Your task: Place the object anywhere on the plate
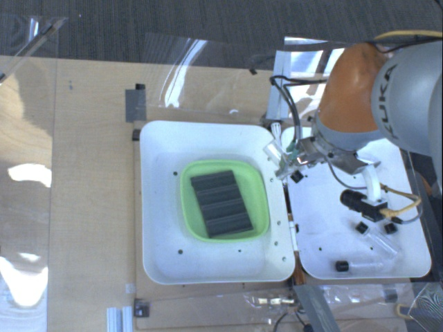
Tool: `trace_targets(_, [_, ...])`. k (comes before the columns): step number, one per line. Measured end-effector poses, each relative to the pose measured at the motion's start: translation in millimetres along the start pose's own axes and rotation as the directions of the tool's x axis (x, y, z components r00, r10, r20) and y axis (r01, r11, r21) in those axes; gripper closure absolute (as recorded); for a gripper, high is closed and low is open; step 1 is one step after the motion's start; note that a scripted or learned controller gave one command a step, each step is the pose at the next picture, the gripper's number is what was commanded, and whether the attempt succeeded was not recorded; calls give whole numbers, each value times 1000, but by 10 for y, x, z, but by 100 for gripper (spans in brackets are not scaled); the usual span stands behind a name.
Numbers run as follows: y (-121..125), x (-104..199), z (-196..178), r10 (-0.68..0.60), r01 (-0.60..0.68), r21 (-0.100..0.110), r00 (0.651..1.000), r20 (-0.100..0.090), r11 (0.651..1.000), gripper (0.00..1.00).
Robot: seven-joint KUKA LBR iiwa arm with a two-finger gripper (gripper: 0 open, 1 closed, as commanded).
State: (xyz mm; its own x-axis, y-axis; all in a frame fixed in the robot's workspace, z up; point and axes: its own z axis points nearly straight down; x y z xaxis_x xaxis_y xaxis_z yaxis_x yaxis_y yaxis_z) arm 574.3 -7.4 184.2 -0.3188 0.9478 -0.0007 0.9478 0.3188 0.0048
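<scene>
A dark grey ridged block lies flat in the middle of the green plate, which sits in the left white bin. My gripper hangs over the seam between the two bins, just off the plate's upper right corner and apart from the block. Nothing shows in its grasp. The grey arm with its orange band reaches in from the upper right and covers the back of the right bin.
The right white bin holds small black pieces, one near its front edge and two at mid right. A clear plastic sheet lies over the bench behind the bins. Wooden bench top spreads to the left.
</scene>
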Motion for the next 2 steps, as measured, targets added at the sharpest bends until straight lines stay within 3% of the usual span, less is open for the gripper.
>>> trace_targets(1, [241, 986, -114, 8, -8, 2, 1000, -1, 1000, 100])
trace_targets(2, [240, 979, -115, 9, -9, 2, 1000, -1, 1000, 0])
